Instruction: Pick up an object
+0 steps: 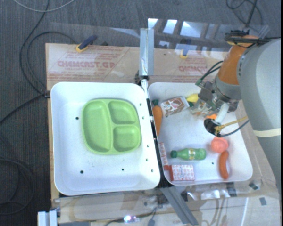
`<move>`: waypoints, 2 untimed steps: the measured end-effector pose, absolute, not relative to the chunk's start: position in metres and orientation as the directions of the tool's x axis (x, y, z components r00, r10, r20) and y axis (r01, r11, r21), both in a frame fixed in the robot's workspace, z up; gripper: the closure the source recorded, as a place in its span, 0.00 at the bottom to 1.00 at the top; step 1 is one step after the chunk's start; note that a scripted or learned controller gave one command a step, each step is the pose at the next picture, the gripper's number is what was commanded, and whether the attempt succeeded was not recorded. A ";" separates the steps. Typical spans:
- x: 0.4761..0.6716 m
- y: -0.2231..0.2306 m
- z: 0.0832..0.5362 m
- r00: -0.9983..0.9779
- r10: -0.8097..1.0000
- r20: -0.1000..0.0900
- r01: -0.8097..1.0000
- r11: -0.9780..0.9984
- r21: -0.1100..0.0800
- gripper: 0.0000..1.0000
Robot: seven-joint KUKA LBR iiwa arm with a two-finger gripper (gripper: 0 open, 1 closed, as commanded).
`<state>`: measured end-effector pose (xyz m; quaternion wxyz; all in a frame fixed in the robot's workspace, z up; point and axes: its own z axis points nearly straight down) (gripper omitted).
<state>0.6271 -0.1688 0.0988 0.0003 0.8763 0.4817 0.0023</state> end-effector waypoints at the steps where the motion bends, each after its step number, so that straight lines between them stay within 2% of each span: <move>1: 0.646 -0.137 0.204 0.574 0.819 -0.005 0.819 -0.574 0.000 1.00; 2: 0.646 -0.137 0.204 0.574 0.819 -0.006 0.819 -0.574 -0.001 0.00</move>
